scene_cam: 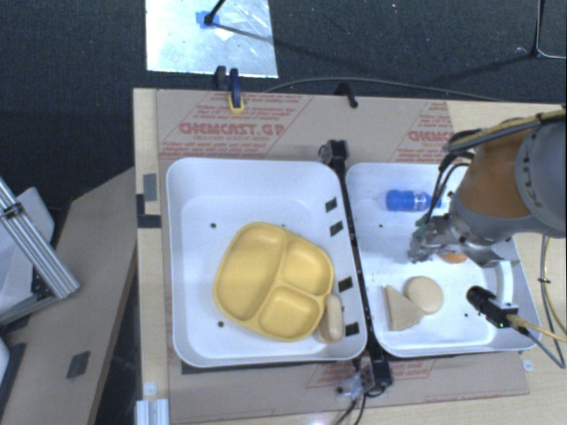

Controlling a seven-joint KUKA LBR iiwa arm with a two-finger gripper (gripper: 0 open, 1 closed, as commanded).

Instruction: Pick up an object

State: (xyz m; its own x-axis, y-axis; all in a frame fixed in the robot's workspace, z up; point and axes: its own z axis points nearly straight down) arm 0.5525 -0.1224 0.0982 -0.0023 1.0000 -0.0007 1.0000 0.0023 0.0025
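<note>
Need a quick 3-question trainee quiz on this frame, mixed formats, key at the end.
1. True or false: the yellow divided tray lies in the right bin.
2. Multiple choice: what lies nearest the right bin's far wall? A) blue bottle B) tan wedge C) round beige piece
3. Fill in: the small beige oblong piece in the left bin rests against the tray's ____ edge (near or far).

Key: 1 false, it lies in the left bin. 2 A. 3 near.

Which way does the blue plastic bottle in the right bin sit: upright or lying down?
Lying down. The blue plastic bottle rests on its side, lengthwise along the right white bin's floor.
</note>
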